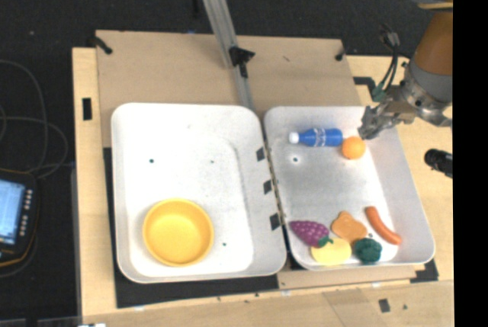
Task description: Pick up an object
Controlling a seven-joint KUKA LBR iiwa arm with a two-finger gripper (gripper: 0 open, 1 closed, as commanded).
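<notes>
My gripper (371,127) hangs over the right bin's (335,181) far right corner, just above and right of an orange ball (353,148). A blue bottle with a white cap (316,137) lies to the ball's left. Along the bin's near edge sit a purple grape bunch (308,230), an orange bread-like piece (348,226), a red-orange sausage shape (381,225), a yellow fruit (331,251) and a dark green piece (367,249). Nothing shows between the fingers.
The left bin (183,158) holds a yellow bowl (178,231) at its near left. A grey metal pole (217,9) slants up from between the bins. The arm's orange band (435,47) stands at the right edge.
</notes>
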